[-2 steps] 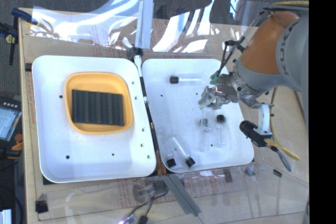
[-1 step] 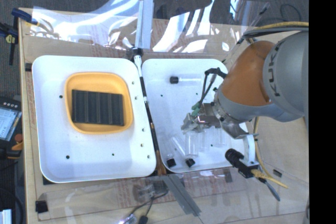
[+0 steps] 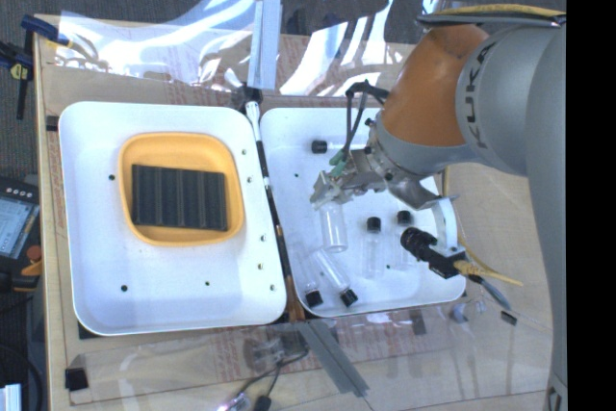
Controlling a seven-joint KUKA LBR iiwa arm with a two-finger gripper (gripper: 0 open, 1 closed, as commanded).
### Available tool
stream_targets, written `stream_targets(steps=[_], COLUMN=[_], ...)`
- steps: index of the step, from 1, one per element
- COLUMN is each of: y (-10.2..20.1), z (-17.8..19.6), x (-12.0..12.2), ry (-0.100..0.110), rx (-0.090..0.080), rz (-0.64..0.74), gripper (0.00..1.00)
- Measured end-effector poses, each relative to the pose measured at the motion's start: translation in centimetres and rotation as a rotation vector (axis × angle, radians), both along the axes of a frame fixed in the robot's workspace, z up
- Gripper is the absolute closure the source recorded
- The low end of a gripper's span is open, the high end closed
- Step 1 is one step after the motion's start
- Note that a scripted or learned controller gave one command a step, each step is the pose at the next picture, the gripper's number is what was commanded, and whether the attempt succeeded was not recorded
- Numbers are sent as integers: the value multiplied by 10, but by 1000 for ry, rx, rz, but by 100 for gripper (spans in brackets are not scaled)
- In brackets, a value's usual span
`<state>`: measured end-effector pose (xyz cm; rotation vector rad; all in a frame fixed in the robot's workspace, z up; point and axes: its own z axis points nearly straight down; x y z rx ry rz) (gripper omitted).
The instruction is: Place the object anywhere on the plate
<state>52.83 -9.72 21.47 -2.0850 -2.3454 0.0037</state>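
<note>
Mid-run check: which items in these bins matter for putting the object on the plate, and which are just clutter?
Job:
- yellow plate with dark ribbed insert, left bin
- clear vials, right bin
- pincer, over the right bin

Lying about:
- small black caps, right bin
- handheld device at the left edge
- crumpled plastic sheet behind the bins

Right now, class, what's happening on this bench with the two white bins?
A grey KUKA arm with an orange band reaches from the right over the right white bin, its gripper low above several small clear plastic vials with black caps. Nothing can be seen held between its fingers. The yellow plate with a dark ribbed centre sits in the left white bin, with no vial on it yet.
</note>
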Motion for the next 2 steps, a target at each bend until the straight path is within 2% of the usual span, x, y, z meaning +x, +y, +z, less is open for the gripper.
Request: stream_targets(steps=[1, 2], y=[9, 9], z=[-19, -19], x=[62, 62], ry=[-2, -3], rx=[0, -1], rz=[212, 211], gripper=[100, 0])
